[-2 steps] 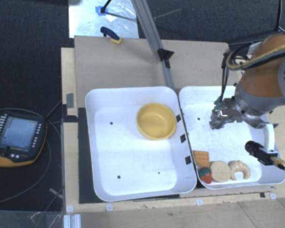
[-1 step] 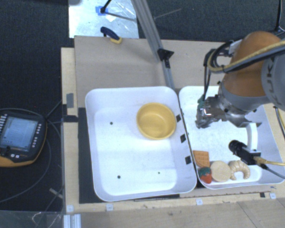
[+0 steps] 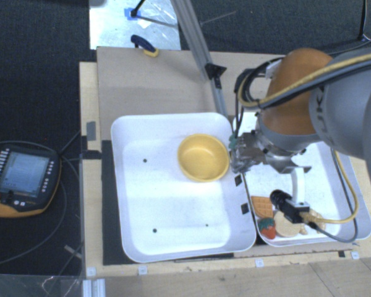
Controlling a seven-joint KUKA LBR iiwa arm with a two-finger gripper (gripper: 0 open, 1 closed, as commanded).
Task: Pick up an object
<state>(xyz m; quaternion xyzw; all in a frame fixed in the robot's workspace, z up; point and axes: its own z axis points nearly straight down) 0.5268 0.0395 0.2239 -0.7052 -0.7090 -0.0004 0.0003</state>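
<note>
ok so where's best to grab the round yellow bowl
Probably the thin rim of the round yellow bowl, from straight above, pinching its wall inside and out: it sits upright, mouth up. The body looks too wide to span.

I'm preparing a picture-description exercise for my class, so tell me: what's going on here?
A grey robot arm reaches in from the right. Its gripper is low over the divide between two white bins, close beside a yellow bowl in the left bin. The bowl looks to be resting on the bin floor, not lifted. At the near end of the right bin lie small pieces: an orange waffle-like one, a red one and a tan disc.
</note>
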